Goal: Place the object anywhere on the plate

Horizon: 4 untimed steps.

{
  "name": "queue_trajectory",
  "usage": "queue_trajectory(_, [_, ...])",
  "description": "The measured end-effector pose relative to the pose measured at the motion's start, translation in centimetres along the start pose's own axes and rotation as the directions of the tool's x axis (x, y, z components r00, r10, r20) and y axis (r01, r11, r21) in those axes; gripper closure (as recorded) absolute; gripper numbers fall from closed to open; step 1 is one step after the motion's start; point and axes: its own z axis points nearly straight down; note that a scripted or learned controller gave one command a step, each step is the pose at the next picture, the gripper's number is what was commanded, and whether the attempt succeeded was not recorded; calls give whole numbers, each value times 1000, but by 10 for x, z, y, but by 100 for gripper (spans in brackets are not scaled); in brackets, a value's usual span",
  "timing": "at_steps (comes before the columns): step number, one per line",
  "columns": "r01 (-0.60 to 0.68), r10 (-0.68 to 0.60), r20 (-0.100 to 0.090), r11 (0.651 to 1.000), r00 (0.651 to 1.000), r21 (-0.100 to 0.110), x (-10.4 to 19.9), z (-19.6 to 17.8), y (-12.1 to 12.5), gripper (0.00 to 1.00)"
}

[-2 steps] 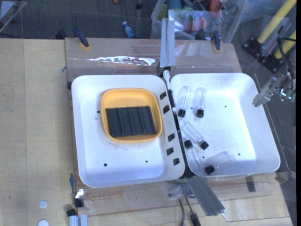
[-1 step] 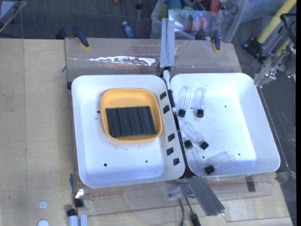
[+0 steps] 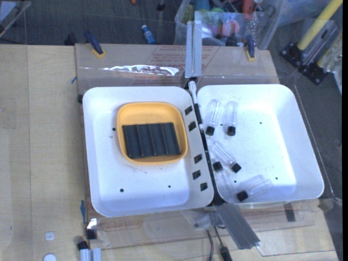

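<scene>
A yellow plate [image 3: 126, 115] with rounded corners lies in the left white bin [image 3: 106, 192], toward its back. A dark grey ribbed rectangular object [image 3: 151, 140] rests flat on the plate and covers most of its middle. In the right white bin [image 3: 283, 118] lie several clear vials with black caps: two side by side near the back left [image 3: 211, 116] [image 3: 231, 117], one near the divider [image 3: 225, 156], and one at the front [image 3: 253, 187].
Black clips [image 3: 197, 157] line the ridge where the two bins meet. A clear tote of colourful clutter [image 3: 234, 10] stands behind the bench. Markers [image 3: 87, 249] lie at the bench's front left edge.
</scene>
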Motion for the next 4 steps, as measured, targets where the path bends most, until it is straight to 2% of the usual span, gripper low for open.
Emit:
queue_trajectory(1, [455,-455,-4,890,890,-4,10,3,-3,100])
queue_trajectory(2, [781,-781,2,624,624,-1,-18,-22,5,100])
queue_trajectory(3, [953,-953,3,303,303,-2,-20,-21,4,100])
queue_trajectory(4, [999,-999,5,-43,-43,-3,-20,-21,4,100])
